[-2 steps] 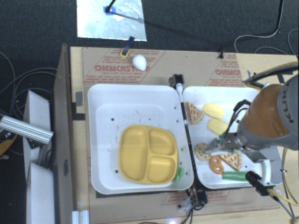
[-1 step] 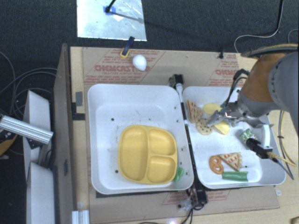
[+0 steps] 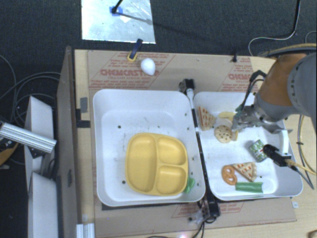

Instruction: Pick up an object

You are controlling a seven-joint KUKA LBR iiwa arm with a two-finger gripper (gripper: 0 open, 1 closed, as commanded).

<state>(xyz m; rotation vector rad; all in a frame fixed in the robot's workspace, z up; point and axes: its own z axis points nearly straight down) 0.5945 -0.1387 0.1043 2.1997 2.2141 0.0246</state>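
My gripper point(image 3: 236, 126) reaches down into the right bin point(image 3: 287, 182) from the right, its tip just at the right edge of a round chocolate-chip cookie point(image 3: 223, 133). A pale yellow piece point(image 3: 226, 115) lies just behind the tip. A triangular waffle-like slice point(image 3: 205, 118) rests near the bin's left wall. Toward the front lie a small green can point(image 3: 256, 149), a pretzel point(image 3: 229, 174), a toast triangle point(image 3: 245, 170) and a green bean pod point(image 3: 249, 186). Nothing is visibly held.
The left bin point(image 3: 114, 108) holds a yellow divided plate point(image 3: 157, 163) with a green item point(image 3: 190, 185) peeking from under its front right corner. A white egg-like ball point(image 3: 147, 66) sits on the cardboard behind the bins. A black divider point(image 3: 195, 128) separates the bins.
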